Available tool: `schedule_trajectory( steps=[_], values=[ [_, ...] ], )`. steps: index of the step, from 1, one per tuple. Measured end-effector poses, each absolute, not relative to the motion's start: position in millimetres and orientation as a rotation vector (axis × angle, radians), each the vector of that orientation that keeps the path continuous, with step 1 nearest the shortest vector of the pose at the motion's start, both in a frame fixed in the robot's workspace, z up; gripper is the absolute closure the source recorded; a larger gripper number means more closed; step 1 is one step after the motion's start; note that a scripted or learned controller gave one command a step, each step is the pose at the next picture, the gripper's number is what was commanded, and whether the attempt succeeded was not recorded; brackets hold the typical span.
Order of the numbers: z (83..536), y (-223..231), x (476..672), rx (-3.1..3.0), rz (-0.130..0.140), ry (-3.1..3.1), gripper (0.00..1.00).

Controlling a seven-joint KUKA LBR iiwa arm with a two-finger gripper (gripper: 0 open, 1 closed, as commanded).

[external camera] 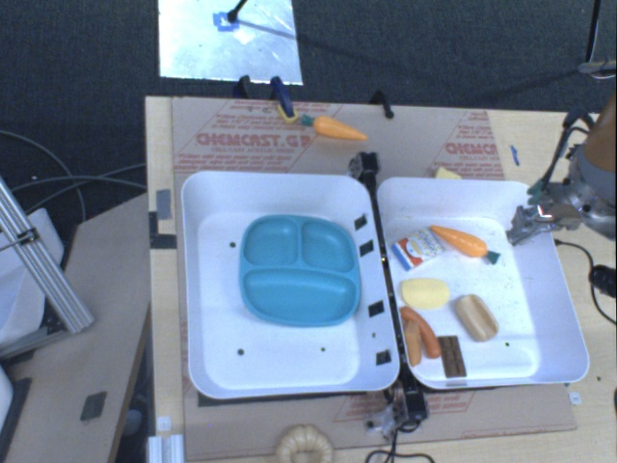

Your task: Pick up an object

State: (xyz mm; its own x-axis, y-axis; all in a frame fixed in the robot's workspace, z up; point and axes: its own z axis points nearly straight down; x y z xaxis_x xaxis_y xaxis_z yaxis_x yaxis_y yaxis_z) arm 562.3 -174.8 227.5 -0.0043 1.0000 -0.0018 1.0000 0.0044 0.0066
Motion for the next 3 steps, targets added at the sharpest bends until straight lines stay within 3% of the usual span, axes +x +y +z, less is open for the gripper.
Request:
schedule_trajectory(
  steps=[3],
  values=[
    [217,-21,556.4,2.212,0.002,2.231,1.0]
  ],
)
